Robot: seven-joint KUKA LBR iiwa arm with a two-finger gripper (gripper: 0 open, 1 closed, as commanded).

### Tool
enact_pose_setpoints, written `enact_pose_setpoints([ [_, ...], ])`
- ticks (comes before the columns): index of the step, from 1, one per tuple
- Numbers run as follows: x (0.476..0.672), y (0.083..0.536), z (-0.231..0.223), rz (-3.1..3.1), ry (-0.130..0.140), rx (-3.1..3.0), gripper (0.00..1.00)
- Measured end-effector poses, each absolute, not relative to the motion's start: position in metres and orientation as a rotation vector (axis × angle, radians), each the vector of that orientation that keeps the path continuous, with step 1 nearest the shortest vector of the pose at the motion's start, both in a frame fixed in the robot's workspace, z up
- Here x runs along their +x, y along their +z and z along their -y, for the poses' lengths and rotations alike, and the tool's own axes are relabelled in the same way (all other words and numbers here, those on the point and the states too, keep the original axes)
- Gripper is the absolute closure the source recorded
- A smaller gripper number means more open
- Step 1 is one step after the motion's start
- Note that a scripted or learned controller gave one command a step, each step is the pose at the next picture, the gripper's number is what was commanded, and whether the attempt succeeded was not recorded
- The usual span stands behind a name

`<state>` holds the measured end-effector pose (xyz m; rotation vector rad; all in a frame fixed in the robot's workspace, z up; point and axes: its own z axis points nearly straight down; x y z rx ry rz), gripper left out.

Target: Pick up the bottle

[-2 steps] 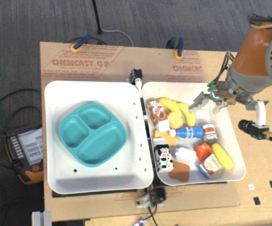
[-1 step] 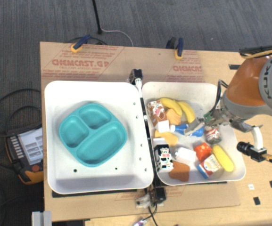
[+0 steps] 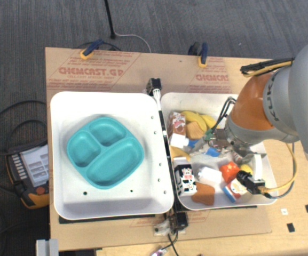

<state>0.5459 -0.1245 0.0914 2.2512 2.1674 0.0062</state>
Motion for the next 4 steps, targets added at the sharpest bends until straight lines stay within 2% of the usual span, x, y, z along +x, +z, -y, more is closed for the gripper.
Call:
enact_pose_setpoints([
  [1,0.562,0.091,0.112,-1.944,0.002,2.452,0.0],
  [2,0.563,0.1,0.112,-1.944,0.003,2.451,1.0],
  [3,0.563,0.1,0.111,-1.945,0.002,2.451,0.0],
  [4,0.615,0.132,0.138,-2.199,-0.003,2.242,0.0],
])
